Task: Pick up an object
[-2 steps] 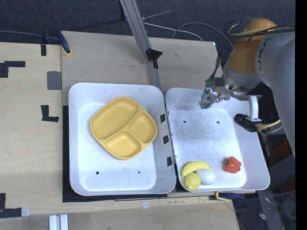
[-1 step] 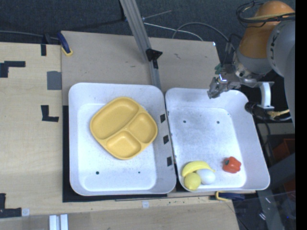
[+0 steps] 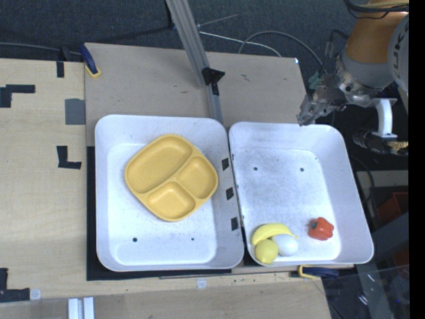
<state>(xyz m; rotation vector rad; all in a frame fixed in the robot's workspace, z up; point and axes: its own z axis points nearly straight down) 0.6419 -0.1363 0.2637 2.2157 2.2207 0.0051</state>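
Items nearest my camera are sitting along the front wall of the right bin (image 3: pixel 345 178): a yellow ball (image 3: pixel 266 251), a white egg (image 3: pixel 287 245) touching it, and a yellow banana (image 3: pixel 271 231) curving over the top of both. A red pepper (image 3: pixel 321 228) is lying a little to the right of this cluster, apart from it, near the bin's right wall. I am seeing the rest of that bin's floor as bare white with faint speckling.

The left bin (image 3: pixel 106 178) is lying beside it, the two rims touching along the middle. A yellow divided plate (image 3: pixel 171 177) with three compartments is resting flat in its far half, turned at a slant.

Both bins are sitting on the wooden bench (image 3: pixel 40 178), which is carrying black tape marks on its left side. A grey metal bar (image 3: pixel 189 35) is running from the top edge down to the seam between the bins.

Farthest back, at the right, the end effector (image 3: pixel 307 115) is hovering over the far rim of the right bin, well apart from the four objects. It is holding nothing, as far as I can see; its tips are reading dark and small, so I cannot tell whether they are spread or pressed together.
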